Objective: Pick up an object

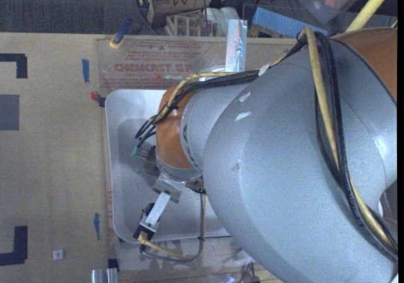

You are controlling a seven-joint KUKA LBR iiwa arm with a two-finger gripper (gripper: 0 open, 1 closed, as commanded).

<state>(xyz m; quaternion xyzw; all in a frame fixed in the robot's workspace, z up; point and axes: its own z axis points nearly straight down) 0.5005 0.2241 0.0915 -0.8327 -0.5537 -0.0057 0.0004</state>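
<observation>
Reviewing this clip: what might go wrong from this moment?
1. The arm covers most of the white bin, so a missed grasp would likely go unnoticed here.
2. The wrist looks close to the bin's left wall; moving further left might strike it.

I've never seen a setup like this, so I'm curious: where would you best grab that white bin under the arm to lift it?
Probably take the white bin by its raised rim on the view's left, coming from that side: that edge is bare and straight, while the arm hangs over the rest.
</observation>
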